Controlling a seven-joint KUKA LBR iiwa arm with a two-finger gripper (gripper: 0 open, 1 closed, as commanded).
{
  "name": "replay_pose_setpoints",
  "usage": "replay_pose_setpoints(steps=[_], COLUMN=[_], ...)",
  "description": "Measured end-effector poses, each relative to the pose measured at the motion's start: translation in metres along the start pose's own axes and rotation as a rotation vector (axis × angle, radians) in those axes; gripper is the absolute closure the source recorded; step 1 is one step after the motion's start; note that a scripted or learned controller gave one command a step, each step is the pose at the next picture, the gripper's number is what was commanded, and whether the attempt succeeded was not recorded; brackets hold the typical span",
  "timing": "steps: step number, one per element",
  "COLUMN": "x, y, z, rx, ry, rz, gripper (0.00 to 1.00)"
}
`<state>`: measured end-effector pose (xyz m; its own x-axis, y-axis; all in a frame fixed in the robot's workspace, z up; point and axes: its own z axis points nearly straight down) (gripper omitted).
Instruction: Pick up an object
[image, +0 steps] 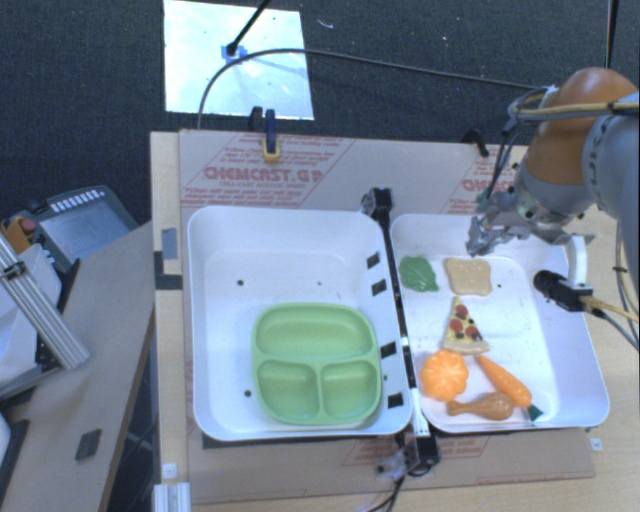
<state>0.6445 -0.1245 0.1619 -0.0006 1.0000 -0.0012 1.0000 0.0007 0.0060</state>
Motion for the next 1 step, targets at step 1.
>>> replay_pose_setpoints(steps=[1], x=[-0.0050], y=[0.0020], z=[-0.0635], rx=[-0.001], ry=[0.000], rz=[-0.003], gripper=[1.00])
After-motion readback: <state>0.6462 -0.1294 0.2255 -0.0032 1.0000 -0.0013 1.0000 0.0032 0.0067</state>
